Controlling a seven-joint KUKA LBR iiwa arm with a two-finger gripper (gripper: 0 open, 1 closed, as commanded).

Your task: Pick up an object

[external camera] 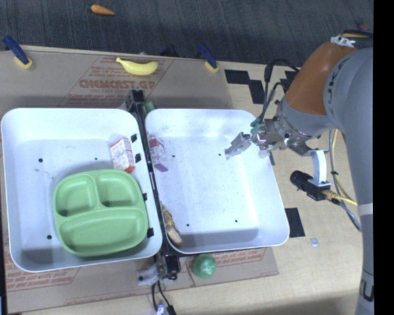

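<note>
Nearest the camera, on the counter point(302, 268) below the bins, we note a small green ball point(204, 265). At the near left corner of the right bin point(249, 231) lies a small tan object point(169, 228), partly hidden by the rim, so we cannot name it. The left bin point(26, 176) holds a green divided tray point(102, 210) and, just beyond it, a small red-and-white carton point(122, 154). A red-and-white packet point(157, 153) lies in the right bin against the dividing wall; we judge this the likeliest object to pick. It looks light, thin and crinkly, so it may slip or fold; a grip across its narrow width, clear of the wall, seems best. The hand point(239, 144) hovers over the right bin's far right part, well apart from the packet; its fingertips appear pressed close together, pinching nothing. Farther off, a yellow banana point(138, 65) rests on the cardboard, and an orange item point(103, 9) lies on the floor.
</note>
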